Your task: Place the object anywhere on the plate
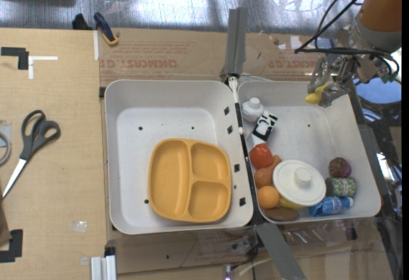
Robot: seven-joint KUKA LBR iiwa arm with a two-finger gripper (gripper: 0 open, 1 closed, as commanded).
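Observation:
A yellow three-compartment plate (172, 173) lies in the left bin (128, 144), toward its front, with nothing on it. My gripper (324, 92) hangs over the far right corner of the right bin (364, 144), raised above its floor. A small yellow object (312, 98) shows at the fingertips, and the fingers look shut on it. The gripper is well to the right of the plate and farther back.
The right bin holds a white bottle (253, 107), a black-and-white piece (264, 125), a red tomato (261, 155), an orange (268, 197), a white lidded pot (299, 183), a dark fruit (339, 167) and a blue bottle (331, 205). Scissors (32, 138) lie on the bench at left.

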